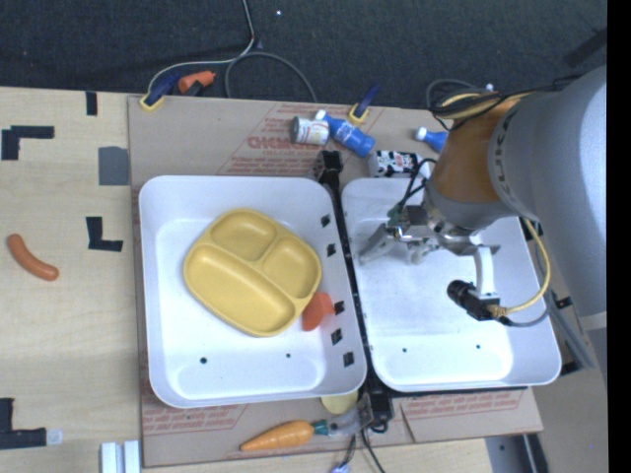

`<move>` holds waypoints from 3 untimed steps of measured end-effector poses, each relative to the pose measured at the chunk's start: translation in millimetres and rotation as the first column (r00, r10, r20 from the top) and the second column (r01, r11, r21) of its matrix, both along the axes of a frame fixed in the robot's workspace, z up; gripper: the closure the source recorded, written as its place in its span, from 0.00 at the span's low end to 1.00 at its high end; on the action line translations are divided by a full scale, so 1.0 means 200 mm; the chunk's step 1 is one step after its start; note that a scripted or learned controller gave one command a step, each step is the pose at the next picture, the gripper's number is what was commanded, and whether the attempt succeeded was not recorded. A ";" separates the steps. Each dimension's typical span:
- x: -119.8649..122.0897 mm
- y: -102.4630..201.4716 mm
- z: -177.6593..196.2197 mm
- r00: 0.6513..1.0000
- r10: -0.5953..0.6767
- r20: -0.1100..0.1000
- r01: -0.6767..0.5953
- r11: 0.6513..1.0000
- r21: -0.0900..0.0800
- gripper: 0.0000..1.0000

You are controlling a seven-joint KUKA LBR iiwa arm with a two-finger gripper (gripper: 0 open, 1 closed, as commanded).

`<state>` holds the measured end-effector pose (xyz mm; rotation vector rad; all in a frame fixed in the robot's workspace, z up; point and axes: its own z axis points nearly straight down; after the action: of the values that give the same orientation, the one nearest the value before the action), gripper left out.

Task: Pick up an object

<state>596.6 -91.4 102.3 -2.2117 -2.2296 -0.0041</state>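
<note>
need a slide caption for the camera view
KUKA arm's gripper low in the right bin; yellow divided plate and orange piece in the left bin.

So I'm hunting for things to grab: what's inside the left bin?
The left bin holds a yellow divided plate, with a small orange piece against its right edge. Whatever lies under the plate is covered.

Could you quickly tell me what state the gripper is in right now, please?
Gripper: low over the right bin; whether it is open or closed cannot be told.
</note>
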 end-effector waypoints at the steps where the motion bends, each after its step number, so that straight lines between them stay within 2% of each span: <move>1: -0.08 -0.06 -0.08 1.000 -0.006 0.004 0.006 1.000 -0.003 0.00; 2: 0.21 -0.02 -0.08 1.000 -0.005 0.004 0.005 1.000 -0.004 0.00; 3: 0.37 -0.07 -0.08 1.000 -0.006 0.002 0.006 1.000 -0.003 0.00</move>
<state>670.0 -105.7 85.3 -2.2200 -2.2257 -0.0026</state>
